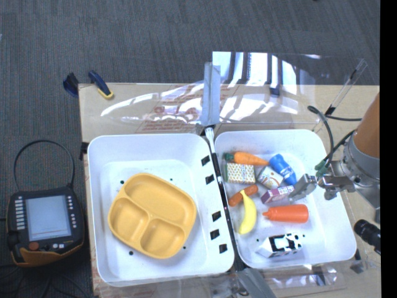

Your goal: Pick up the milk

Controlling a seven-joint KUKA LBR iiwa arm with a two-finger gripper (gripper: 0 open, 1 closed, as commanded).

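Note:
The milk (282, 244) is a small white carton with black cow patches, lying on its side at the front of the right bin (338, 228). My gripper (304, 188) reaches in from the right and hangs over the middle of that bin, well behind the milk. Its tip is close to a small purple and white carton (276, 195) and just above an orange bottle (287, 213). Nothing can be seen held in it.
The right bin also holds a carrot (248, 159), a blue bottle (282, 167), a patterned cracker box (241, 173), a small white carton (269, 179) and a banana (247, 213). A yellow divided plate (152, 215) lies in the left bin (99, 166). A teach pendant (43, 219) sits at far left.

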